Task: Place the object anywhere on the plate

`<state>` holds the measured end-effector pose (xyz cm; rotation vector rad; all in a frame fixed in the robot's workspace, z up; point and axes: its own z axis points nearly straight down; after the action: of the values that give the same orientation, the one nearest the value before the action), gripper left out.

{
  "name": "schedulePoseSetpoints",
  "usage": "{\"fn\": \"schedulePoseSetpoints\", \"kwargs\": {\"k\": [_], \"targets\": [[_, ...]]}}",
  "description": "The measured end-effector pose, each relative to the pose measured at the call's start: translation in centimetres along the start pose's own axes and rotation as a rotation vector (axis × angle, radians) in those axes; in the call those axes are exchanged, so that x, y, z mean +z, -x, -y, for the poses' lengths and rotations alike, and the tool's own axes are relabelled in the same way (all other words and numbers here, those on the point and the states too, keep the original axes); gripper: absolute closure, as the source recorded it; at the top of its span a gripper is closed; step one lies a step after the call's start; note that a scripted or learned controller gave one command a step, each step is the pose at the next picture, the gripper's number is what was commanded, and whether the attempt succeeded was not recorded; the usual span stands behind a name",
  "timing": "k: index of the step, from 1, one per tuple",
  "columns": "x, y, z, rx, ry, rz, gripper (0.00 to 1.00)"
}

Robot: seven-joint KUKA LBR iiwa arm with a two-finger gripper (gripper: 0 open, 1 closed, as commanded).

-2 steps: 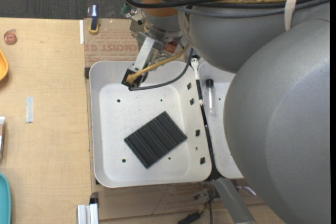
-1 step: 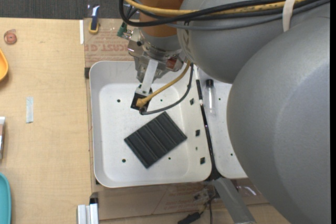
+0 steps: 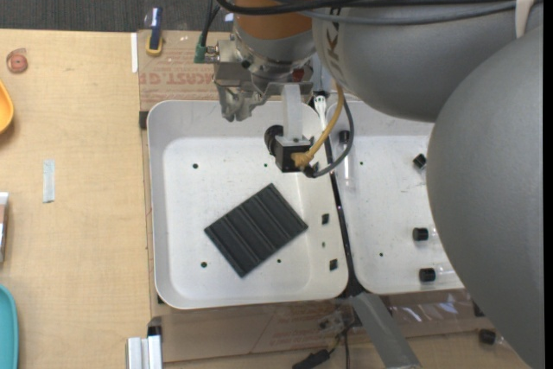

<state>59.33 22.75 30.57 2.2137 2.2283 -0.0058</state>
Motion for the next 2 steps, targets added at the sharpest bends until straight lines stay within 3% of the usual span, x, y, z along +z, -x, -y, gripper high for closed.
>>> {"fn": "schedulePoseSetpoints", "kwargs": {"k": [1,2], "targets": [[-4.2,3.7,8.1,-0.201,-0.001,0.0,1.0],[3.3,0.7,6.5,-0.409,-0.002,0.0,1.0]]}}
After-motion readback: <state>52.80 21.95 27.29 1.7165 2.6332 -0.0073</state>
